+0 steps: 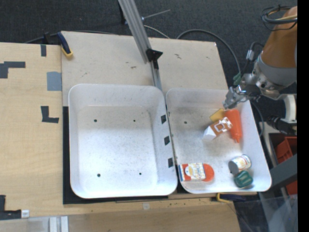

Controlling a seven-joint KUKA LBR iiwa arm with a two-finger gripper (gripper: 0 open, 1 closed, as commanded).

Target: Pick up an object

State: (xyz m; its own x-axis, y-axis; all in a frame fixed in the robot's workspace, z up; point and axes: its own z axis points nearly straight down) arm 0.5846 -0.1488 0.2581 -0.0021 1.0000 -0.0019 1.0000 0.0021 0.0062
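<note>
Gripper (pixel 235 96): it hangs over the far right part of the right bin (pixel 193 100), pointing down and toward the left; whether it is wide, narrow or closed on anything I cannot tell, since its tip is small and blurred against the bin wall.
Nearest thing: an orange carrot-shaped toy (pixel 234 124) lies just below the gripper tip, lengthwise along the bin's right wall; nothing shows it lifted.
Beside it: a small yellow piece (pixel 217 114) sits at the carrot's upper left, and a white and orange packet (pixel 218 129) leans against the carrot's left side, touching it.
Further out: a red and white tube (pixel 197 172) lies at the near left corner of the right bin; a grey and white can (pixel 239 164) and a green cap-like object (pixel 244 179) sit close together at the near right corner.
Left bin (pixel 116 93): its speckled floor shows small dark dots.
Arm (pixel 280 47): grey with an orange band, reaching in from the right.
Step in hand: by my reading, the approach over the carrot cluster, with no grasp made yet.
Next move: it calls for a descent lined up across the carrot's narrow width, keeping off the bin wall and the leaning packet, then a close and a lift.
</note>
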